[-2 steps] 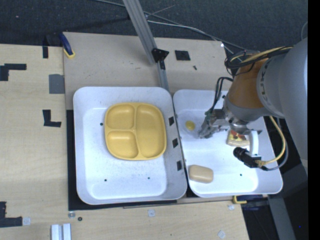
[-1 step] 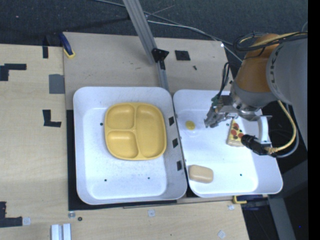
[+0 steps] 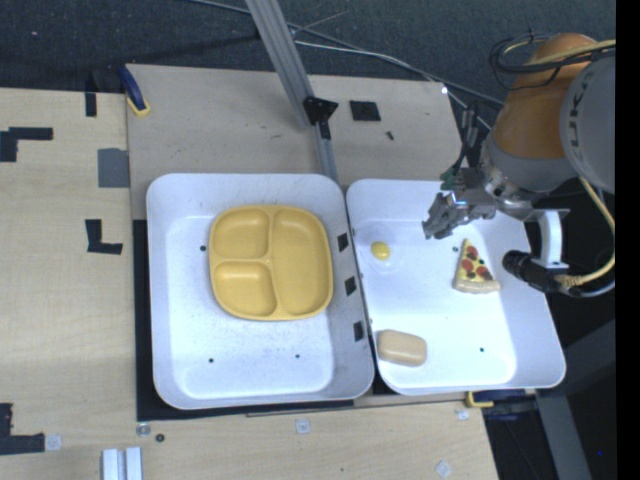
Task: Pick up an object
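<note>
White right bin (image 3: 520, 353): gripper (image 3: 440, 223) poised above, finger state indiscernible; pizza slice toy (image 3: 473, 268) just beside; yellow ball (image 3: 380, 251), tan block (image 3: 401, 348) apart.

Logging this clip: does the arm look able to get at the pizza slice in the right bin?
Probably yes. The end effector hangs just up-left of the pizza slice, which lies flat on the right bin floor with nothing between them.
</note>
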Available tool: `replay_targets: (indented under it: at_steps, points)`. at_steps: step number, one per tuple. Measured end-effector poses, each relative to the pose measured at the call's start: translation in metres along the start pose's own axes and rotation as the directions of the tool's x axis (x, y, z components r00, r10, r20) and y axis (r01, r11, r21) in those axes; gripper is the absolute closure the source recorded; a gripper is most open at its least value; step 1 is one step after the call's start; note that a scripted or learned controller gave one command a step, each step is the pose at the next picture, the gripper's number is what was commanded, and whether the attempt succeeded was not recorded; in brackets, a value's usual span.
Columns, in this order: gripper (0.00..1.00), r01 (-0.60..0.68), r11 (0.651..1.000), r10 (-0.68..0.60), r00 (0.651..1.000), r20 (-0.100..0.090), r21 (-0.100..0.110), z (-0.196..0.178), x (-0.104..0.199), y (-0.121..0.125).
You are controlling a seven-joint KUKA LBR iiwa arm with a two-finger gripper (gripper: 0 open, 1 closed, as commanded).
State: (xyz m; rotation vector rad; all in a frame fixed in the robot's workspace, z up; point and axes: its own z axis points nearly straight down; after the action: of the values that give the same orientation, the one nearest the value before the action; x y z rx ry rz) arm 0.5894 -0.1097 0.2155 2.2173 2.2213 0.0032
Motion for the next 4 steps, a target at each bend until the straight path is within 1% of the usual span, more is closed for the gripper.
replay_targets:
  at_steps: [1,2,4]
  points:
    - [1.0,0.0,1.0,0.0,1.0,0.0,0.0,-0.042,0.0,0.001]
    - [1.0,0.003,1.0,-0.003,1.0,-0.001,0.005,-0.039,0.046,-0.015]
    - [1.0,0.004,1.0,-0.004,1.0,-0.001,0.006,-0.034,0.137,-0.02]
